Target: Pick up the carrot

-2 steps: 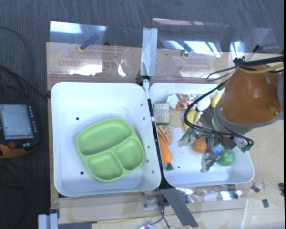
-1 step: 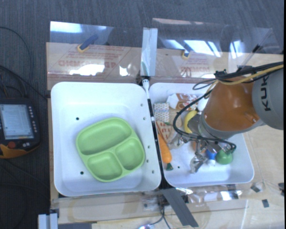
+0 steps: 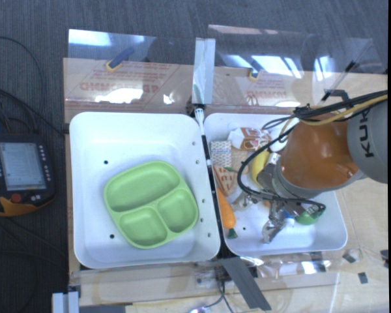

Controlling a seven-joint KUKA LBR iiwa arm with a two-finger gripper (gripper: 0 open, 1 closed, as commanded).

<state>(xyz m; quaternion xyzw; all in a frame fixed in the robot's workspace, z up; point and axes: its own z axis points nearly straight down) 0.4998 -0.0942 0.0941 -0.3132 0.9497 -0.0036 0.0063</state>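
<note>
The arm (image 3: 326,152) is reaching in from the right and hanging over the right bin (image 3: 326,240), its orange band covering much of that bin's middle. Below the band, the end effector (image 3: 274,230) is pointing down toward the bin's floor near the front; its fingers are blurred and partly hidden by the wrist and cables, so I cannot tell how far apart they are standing, and nothing is showing between them.

The carrot (image 3: 226,215) is lying in the right bin along its left wall, just beside the divider between the two bins, running lengthwise toward the front. It is sitting left of the end effector, apart from it.

Behind the carrot, some packaged items (image 3: 223,158) are crowding the bin's back left part, and something yellow (image 3: 260,162) is peeking out beside the wrist. A green item (image 3: 307,218) is lying just right of the end effector.

In the left bin (image 3: 91,175), a green divided plate (image 3: 151,203) is resting. A tablet-like pendant (image 3: 19,168) is lying left of the table.
</note>
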